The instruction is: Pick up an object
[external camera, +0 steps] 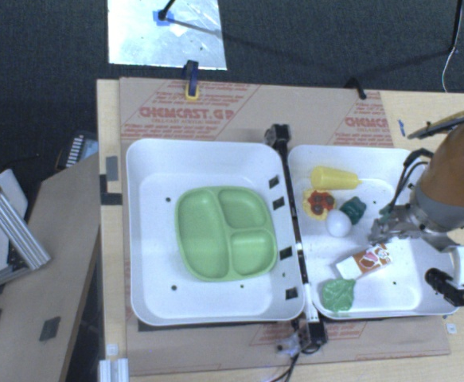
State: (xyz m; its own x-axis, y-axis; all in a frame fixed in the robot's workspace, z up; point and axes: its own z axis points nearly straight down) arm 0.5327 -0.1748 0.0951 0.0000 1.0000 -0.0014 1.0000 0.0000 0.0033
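The right bin [399, 297] holds several small things. A yellow piece [333, 178] lies at the back, with a red and yellow piece [320, 203] just in front of it. A dark green piece [352, 208] and a white ball [339, 224] sit near the middle. An orange and white carton [364, 260] lies toward the front, and a green leaf [338, 294] rests at the front left corner. My gripper [383, 223] hangs low over the right bin, just right of the dark green piece and above the carton. Nothing is visibly held in it.
The left bin [152, 173] holds a green divided plate [224, 233]. A black divider [290, 213] runs between the bins. The arm [453, 181] enters over the right bin's right wall. Cardboard [216, 110] lies under both bins.
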